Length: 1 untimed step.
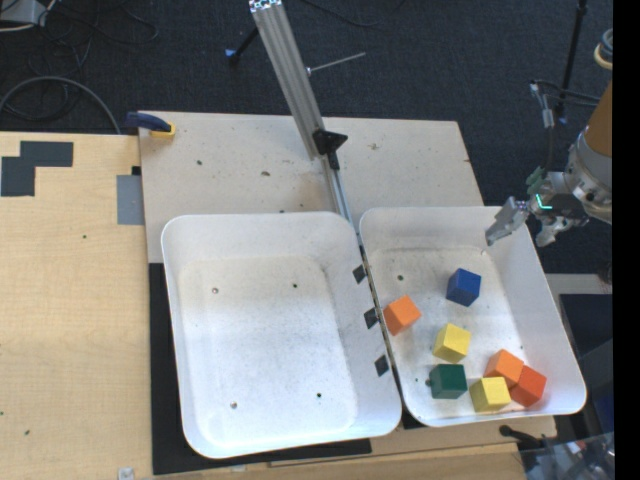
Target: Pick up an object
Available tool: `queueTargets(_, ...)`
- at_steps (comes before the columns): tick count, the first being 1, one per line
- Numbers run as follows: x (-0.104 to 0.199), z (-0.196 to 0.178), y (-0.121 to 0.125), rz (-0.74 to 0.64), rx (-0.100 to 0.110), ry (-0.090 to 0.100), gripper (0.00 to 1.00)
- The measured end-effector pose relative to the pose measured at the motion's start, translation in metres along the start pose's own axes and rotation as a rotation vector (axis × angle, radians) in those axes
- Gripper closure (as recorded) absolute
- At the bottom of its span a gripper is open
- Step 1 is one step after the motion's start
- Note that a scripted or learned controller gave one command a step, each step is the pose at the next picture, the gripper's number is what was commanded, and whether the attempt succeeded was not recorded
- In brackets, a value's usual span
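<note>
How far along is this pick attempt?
Nothing looks done: blue cube, orange cube and the other blocks lie in the right bin. The gripper hangs above the bin's far right rim, jaws holding nothing. Descent, grasp and lift remain.

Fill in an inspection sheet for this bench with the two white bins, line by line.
Surface: pale board under two white bins, the left bin and the right bin, side by side.
Job's things: in the right bin a blue cube, orange cube, yellow cube, green cube, and at its lower right corner a cluster of yellow, orange and red blocks.
Clutter: blue-handled clamp at the board's far left corner.
Grippers: gripper above the right bin's far right rim, holding nothing visible.
Cables: dark cables on the floor, upper left.
Surroundings: slanted aluminium bar, dark carpet, wooden table at left.
</note>
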<state>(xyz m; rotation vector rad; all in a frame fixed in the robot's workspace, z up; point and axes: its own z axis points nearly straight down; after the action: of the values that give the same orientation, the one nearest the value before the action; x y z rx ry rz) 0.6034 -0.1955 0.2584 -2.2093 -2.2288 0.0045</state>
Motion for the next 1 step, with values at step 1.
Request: queueTargets(1, 0.0000, 0.0000, 0.0000, 0.000, 0.000, 0.000, 0.00)
